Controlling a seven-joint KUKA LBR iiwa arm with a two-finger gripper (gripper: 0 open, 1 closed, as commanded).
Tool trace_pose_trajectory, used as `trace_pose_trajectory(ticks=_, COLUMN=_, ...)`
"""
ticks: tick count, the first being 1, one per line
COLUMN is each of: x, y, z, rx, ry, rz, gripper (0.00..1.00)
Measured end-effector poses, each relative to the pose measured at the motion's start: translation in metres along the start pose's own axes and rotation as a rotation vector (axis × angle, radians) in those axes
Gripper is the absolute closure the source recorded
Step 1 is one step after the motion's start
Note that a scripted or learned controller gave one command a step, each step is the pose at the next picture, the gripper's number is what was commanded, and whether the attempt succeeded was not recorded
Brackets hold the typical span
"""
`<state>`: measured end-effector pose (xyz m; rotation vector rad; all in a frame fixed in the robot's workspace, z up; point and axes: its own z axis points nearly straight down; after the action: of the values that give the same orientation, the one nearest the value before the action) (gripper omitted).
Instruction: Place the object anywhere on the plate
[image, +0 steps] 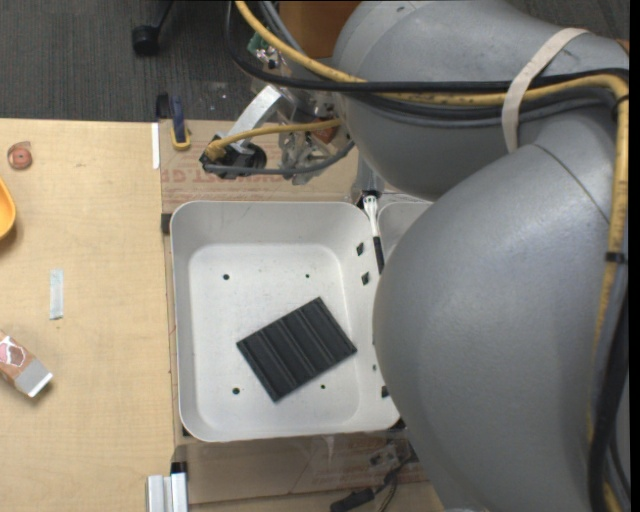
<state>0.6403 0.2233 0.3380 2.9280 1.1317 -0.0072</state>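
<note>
1. Progress: looks like an early stage. The dark slab (296, 348), which I take to be the plate, has nothing lying on it, so the placing is not done
2. Plate location: flat on the floor of the left bin (190, 300), lower middle, turned at a slant to the bin walls and clear of all four of them
3. The object to be placed: can't tell which thing it is. The right bin (402, 218) is almost wholly covered by the arm (500, 300), so its contents are hidden
4. Gripper (300, 145): what looks like the metal claw assembly sits past the far rim of the left bin, over the brown cardboard (200, 180), well apart from the plate. Apart or together: cannot tell, too cluttered by cabling, and no item is seen in it
5. Left to do, my judgement: get hold of the object, carry it over the left bin, set it on the slab
6. Materials: plate is matte charcoal, rectangular, with parallel ridges running along it. Probably rubbery or plastic, so a decent non-slip landing surface
7. Bin is smooth glossy white plastic, shallow, with rounded corners and small dark holes in the floor
8. Arm is smooth grey rounded shells with a pale strap and a yellow cable (300, 70) running along it
9. Bench (80, 230) to the left is pale wood-look and flat
</note>
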Motion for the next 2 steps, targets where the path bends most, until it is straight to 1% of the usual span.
trace_pose_trajectory(ticks=1, x=-0.027, y=0.045, z=0.024, rx=0.001, ry=-0.001, rz=-0.239, gripper=1.0)
trace_pose_trajectory(ticks=2, x=0.017, y=0.009, z=0.02, rx=0.0, ry=0.001, rz=-0.472, gripper=1.0)
